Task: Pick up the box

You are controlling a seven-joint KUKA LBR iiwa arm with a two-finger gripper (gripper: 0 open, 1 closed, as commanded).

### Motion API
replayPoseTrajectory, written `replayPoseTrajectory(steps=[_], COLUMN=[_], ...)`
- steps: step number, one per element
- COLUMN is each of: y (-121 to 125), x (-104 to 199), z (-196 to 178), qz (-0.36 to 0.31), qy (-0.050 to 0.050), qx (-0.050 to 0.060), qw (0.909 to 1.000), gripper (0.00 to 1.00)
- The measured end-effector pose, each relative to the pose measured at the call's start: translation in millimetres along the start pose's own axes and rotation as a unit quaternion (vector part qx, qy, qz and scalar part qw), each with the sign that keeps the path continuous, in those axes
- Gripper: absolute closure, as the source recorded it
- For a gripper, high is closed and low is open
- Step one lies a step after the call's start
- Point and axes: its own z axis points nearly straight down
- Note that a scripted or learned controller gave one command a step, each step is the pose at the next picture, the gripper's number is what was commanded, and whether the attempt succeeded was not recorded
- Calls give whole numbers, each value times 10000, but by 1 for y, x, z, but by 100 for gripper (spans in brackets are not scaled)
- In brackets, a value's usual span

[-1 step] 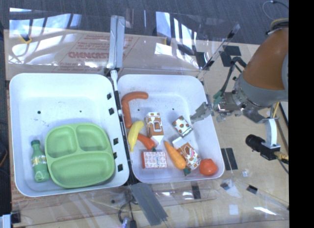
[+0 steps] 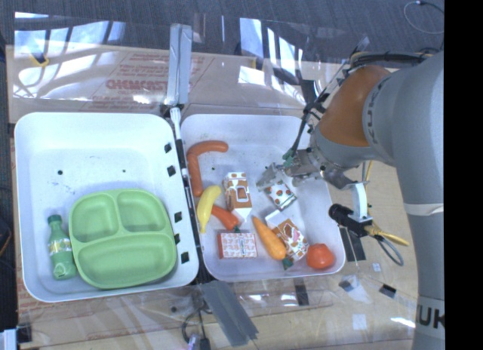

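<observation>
Jaws seem parted around a small patterned box [image 2: 281, 194], right of centre in the frame, though the gripper [image 2: 281, 182] is hard to read there. Other boxes, a carrot [image 2: 269, 238] and tomato [image 2: 321, 256] lie lower in the right bin [image 2: 249, 124], nearer the camera; the green plate [image 2: 121, 239] sits in the left bin [image 2: 90, 137].

Bench [image 2: 113, 88] w/ 2 white bins side by side: left bin [image 2: 90, 133], right bin [image 2: 249, 126].

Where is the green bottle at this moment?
In the camera view the green bottle stands in the left bin, in its near left corner, just left of the green divided plate.
</observation>
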Motion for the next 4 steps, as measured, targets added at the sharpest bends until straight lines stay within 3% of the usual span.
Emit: replayPoseTrajectory(steps=[1, 2, 3, 4], y=[51, 83, 87, 91], x=[-6, -8, 49, 106], z=[17, 16, 17, 17], qz=[85, 355, -1069, -434], qy=[-4, -5, 1, 1], qx=[-17, -24, -8, 2], qw=[10000, 9994, 9943, 9991], gripper=[0, 0, 0, 0])
